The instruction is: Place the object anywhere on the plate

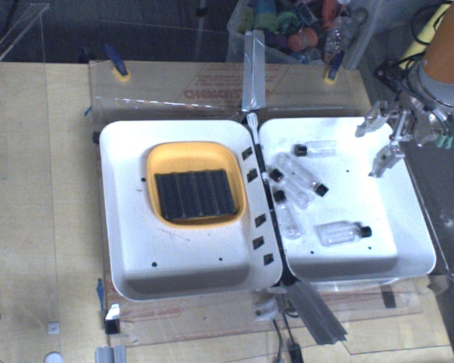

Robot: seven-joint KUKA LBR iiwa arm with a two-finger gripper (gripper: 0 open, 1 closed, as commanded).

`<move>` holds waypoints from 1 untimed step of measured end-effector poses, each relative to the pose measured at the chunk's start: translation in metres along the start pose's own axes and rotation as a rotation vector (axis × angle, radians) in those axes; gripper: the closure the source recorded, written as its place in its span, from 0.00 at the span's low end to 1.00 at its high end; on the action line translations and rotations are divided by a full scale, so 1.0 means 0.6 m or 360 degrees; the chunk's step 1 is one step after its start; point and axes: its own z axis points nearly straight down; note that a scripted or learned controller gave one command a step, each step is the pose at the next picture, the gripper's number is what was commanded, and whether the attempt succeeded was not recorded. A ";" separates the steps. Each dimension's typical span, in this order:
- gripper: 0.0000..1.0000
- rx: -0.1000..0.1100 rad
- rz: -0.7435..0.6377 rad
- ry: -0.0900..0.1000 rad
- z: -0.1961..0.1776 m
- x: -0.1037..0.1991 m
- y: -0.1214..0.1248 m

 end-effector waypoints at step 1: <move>0.00 -0.0001 -0.0605 -0.0003 0.045 -0.033 -0.073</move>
